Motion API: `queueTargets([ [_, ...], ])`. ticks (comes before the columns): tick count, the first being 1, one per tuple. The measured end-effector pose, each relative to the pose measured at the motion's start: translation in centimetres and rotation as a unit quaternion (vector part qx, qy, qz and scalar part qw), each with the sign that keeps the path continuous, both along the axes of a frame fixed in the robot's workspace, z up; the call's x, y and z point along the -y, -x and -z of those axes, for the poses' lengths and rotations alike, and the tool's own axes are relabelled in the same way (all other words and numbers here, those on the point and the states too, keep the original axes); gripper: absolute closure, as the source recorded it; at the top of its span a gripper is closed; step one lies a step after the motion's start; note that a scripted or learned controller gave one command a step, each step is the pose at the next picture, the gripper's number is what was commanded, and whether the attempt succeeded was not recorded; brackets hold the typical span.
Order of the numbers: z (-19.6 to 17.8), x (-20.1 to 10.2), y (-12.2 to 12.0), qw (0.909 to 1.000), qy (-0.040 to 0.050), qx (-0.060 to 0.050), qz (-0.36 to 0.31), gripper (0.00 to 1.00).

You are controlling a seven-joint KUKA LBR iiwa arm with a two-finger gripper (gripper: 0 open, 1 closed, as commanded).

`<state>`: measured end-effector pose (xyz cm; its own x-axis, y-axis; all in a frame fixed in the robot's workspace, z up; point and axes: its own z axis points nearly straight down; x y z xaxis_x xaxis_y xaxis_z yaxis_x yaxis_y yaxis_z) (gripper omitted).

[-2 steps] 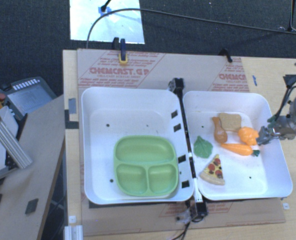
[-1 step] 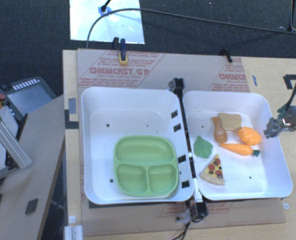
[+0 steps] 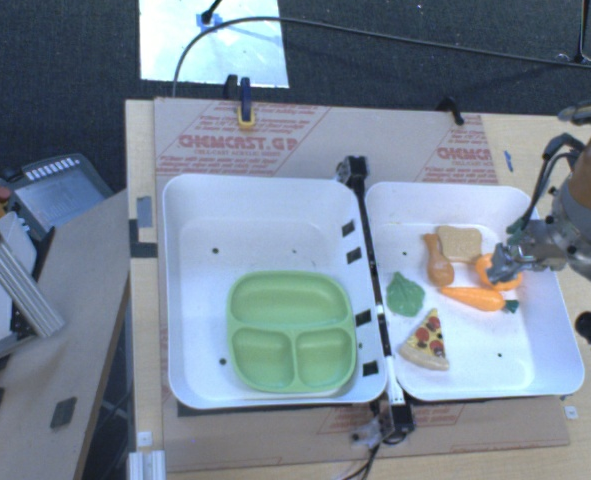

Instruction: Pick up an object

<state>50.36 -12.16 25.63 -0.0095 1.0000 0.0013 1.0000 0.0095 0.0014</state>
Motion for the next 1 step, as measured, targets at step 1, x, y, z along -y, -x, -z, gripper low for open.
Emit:
queueTargets([
  [1,-0.43,-5.28,-0.84,1.0,0.0,0.001,0.0,1.0],
])
